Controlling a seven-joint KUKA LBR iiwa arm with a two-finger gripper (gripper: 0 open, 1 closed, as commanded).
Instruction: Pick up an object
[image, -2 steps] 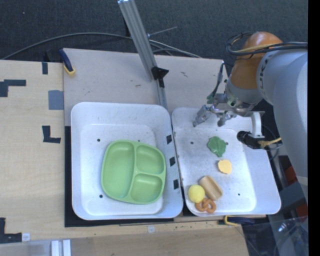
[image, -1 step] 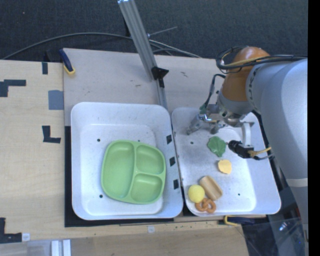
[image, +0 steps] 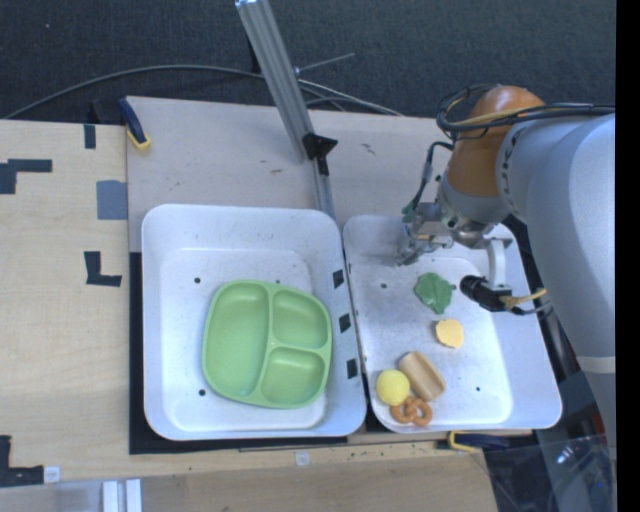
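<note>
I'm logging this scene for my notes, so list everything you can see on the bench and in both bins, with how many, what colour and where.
Bins: two, white, side by side on the bench.
Divided plate: one, light green, in the left bin.
Leafy piece: one, dark green, upper middle of the right bin.
Round slice: one, yellow, below the leafy piece.
Ball: one, yellow, near the right bin's front edge.
Bread roll: one, tan, right beside the ball.
Pretzel: one, orange-brown, at the right bin's front edge.
Clamp: one, blue and yellow, bench's far left corner.
Arm: one, grey with orange band, from the right.
Gripper: one, over the right bin's far end.
</note>
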